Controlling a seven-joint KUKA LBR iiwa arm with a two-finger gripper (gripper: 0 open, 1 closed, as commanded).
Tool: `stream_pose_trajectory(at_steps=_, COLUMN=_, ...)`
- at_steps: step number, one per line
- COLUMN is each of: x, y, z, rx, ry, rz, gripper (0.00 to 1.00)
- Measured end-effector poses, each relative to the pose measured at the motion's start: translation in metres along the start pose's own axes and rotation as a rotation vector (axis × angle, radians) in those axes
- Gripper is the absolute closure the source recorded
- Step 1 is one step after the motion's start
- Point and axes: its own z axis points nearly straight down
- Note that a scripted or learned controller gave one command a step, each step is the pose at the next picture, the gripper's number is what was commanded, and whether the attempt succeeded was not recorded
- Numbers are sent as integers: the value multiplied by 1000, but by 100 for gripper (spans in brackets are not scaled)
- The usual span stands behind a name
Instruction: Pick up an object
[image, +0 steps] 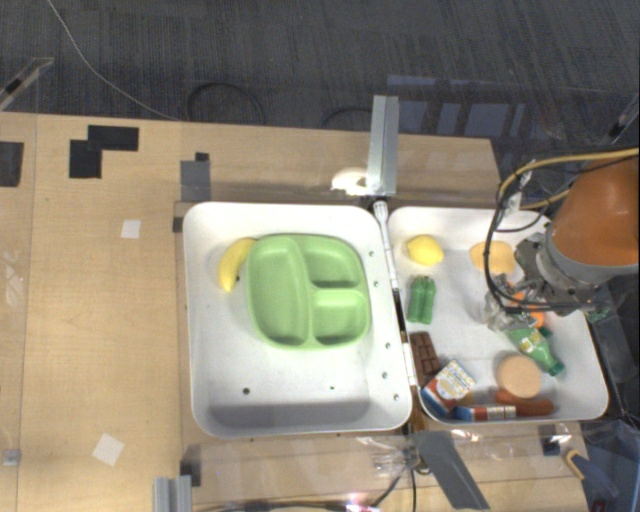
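My gripper (506, 312) hangs low over the right bin (455, 310), under the grey wrist and orange band. It sits just above a green bottle (535, 350) and a small orange item (538, 320). A yellow-orange fruit (494, 256) lies partly hidden behind the cables and wrist. A lemon (425, 250) and a green block (421, 299) lie further left in that bin. Along the front edge are a round tan bun (519, 376), a sausage (520, 408), a colourful small box (452, 381) and a brown chocolate bar (427, 355).
The left bin (230, 380) holds a green divided plate (305, 290) with a banana (233, 263) beside its left edge. A metal post (383, 145) stands behind the seam between the bins. Black and yellow cables (500, 215) loop off the wrist.
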Motion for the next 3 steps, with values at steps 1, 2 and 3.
stream_pose_trajectory(at_steps=1, x=0, y=0, z=1, rx=-1, ry=1, rz=-1, gripper=0)
stream_pose_trajectory(at_steps=2, x=40, y=-15, z=14, rx=-8, ry=14, rz=-68, gripper=0)
stream_pose_trajectory(at_steps=3, x=48, y=14, z=13, rx=-6, ry=13, rz=-14, gripper=0)
